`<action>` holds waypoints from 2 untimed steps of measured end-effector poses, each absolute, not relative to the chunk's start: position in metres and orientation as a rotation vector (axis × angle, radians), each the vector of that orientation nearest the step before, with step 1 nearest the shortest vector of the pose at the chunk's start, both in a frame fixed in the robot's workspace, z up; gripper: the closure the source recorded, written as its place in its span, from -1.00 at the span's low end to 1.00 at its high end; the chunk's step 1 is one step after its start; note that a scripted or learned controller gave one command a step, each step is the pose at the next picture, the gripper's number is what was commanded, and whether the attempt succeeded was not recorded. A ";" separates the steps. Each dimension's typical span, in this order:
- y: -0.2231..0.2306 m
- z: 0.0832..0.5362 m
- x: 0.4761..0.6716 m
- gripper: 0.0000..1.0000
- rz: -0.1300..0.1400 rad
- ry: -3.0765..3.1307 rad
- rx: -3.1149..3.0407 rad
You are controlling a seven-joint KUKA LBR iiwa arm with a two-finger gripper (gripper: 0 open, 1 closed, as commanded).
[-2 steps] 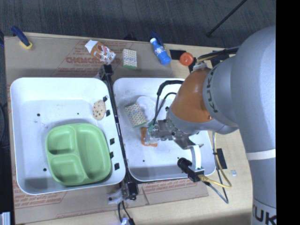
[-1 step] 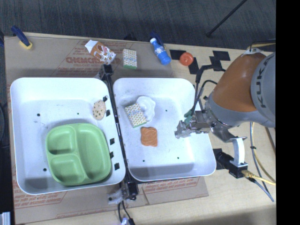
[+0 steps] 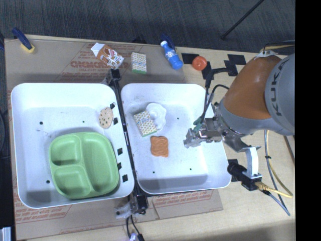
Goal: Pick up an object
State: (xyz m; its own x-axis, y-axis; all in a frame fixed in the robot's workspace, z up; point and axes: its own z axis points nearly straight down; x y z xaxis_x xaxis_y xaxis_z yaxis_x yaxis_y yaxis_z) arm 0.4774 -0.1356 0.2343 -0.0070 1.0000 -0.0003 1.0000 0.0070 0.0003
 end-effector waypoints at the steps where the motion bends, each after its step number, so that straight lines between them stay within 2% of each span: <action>1: -0.114 0.238 0.477 1.00 -0.001 2.231 2.214; 2: -0.114 0.238 0.477 -1.00 -0.001 2.230 2.214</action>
